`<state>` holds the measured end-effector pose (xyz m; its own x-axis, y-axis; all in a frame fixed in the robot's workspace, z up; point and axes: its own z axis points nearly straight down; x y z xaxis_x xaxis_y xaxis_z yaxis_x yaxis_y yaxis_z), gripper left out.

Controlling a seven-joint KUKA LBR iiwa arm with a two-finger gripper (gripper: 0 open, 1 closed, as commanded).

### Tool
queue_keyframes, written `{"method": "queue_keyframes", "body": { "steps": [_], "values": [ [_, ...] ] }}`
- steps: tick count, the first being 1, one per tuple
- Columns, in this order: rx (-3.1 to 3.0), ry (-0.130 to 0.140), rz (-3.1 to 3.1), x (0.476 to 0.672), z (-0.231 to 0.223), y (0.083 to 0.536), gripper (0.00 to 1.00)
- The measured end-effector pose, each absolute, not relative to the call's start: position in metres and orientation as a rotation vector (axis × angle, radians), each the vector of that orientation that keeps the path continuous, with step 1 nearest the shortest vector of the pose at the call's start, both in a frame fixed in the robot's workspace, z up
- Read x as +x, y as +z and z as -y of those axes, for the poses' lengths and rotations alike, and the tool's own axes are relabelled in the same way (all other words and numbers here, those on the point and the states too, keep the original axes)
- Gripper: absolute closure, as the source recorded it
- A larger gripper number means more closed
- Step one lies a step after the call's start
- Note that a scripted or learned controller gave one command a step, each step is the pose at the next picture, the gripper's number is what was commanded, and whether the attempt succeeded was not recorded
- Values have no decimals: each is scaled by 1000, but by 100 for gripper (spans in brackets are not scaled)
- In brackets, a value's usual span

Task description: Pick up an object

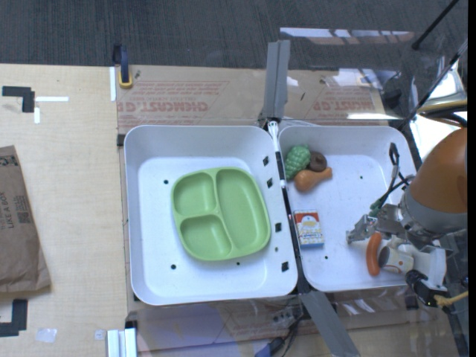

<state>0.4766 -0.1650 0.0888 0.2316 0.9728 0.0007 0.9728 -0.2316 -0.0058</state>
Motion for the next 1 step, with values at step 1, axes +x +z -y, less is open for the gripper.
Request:
{"method": "queue_keyframes", "body": {
  "steps": [1],
  "values": [
    [-2464, 9, 1935, 476, 166, 95, 100]
  ]
}}
